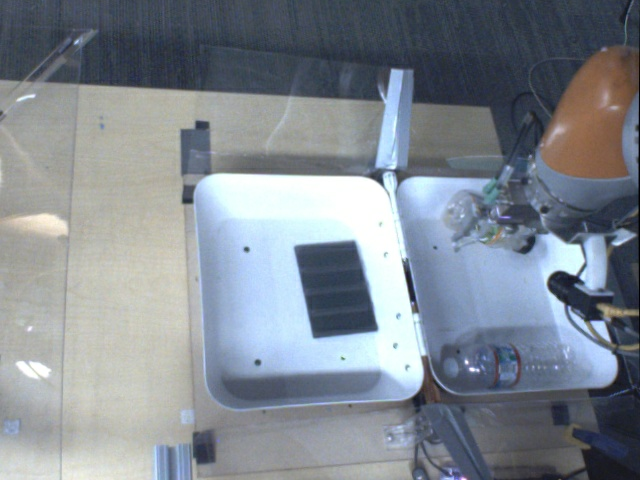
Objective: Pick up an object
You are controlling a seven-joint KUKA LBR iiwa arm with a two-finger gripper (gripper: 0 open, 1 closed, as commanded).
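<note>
1. Two white bins [215,268] side by side on the surface [100,268].
2. One black ridged block [336,288] sits mid left bin.
3. One clear plastic bottle [505,364] lies at the right bin's near edge.
4. Pincer [478,220] hovers over the right bin's far part, well apart from the bottle; a clear crumpled thing [461,211] sits at its tip.

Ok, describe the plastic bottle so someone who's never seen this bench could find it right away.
Look at the right-hand white bin, the one the arm reaches over. Along its near edge lies a clear plastic bottle on its side, with a blue label band around its middle. The black ridged block sits in the left bin, so it's easy to tell apart.
</note>
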